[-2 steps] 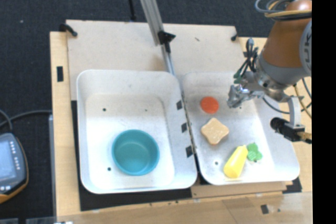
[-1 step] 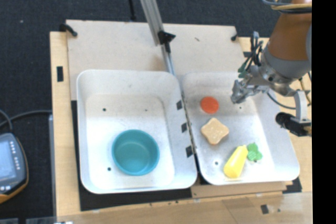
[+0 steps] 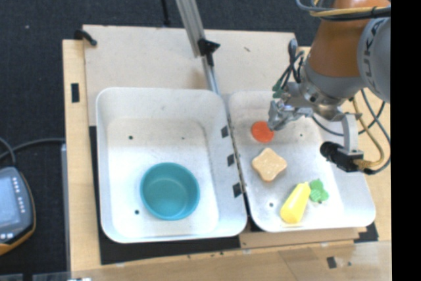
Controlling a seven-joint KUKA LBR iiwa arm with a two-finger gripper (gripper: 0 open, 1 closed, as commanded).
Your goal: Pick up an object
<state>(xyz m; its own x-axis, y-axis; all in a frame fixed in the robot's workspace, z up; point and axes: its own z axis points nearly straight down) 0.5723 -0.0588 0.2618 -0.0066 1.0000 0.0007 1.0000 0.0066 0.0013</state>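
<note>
The right bin (image 3: pixel 348 207) holds a small red round piece (image 3: pixel 262 133), a tan toast-shaped piece (image 3: pixel 268 164), a yellow oblong object (image 3: pixel 295 203) and a small green piece (image 3: pixel 318 191). My gripper (image 3: pixel 279 117) hangs over the upper part of this bin, just right of and above the red piece, close to it. From this angle the fingertips blur into the wrist body. Nothing shows between them.
The left bin (image 3: pixel 118 108) contains a teal bowl (image 3: pixel 170 191). A slanted metal pole (image 3: pixel 191 16) runs down to the strip between the bins. A black cable and connector (image 3: pixel 342 156) hang from the arm over the right bin.
</note>
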